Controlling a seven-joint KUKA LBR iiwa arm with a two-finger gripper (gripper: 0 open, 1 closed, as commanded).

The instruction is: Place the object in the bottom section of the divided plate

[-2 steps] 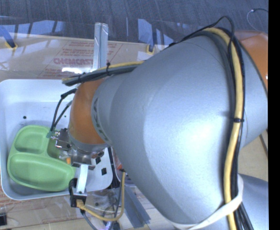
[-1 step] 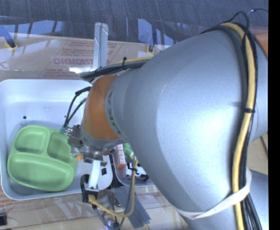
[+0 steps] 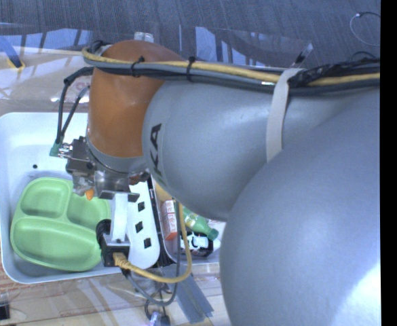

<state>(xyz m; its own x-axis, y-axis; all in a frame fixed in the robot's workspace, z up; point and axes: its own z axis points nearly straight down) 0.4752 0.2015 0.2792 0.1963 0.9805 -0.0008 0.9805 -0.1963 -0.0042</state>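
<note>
A light green divided plate (image 3: 49, 240) lies in the left white bin (image 3: 8, 148), with two small sections at the top and one large section at the bottom. My gripper (image 3: 91, 184) hangs over the plate's upper right section, just under the orange wrist band. The wrist hides most of it. A small orange speck sits at its tip, and I cannot make out what it is. The plate's bottom section holds nothing I can see.
The grey arm covers most of the right bin. In a gap under the arm lie a bottle with a red label (image 3: 169, 221), a green item (image 3: 203, 224) and a small black and white item (image 3: 198, 242).
</note>
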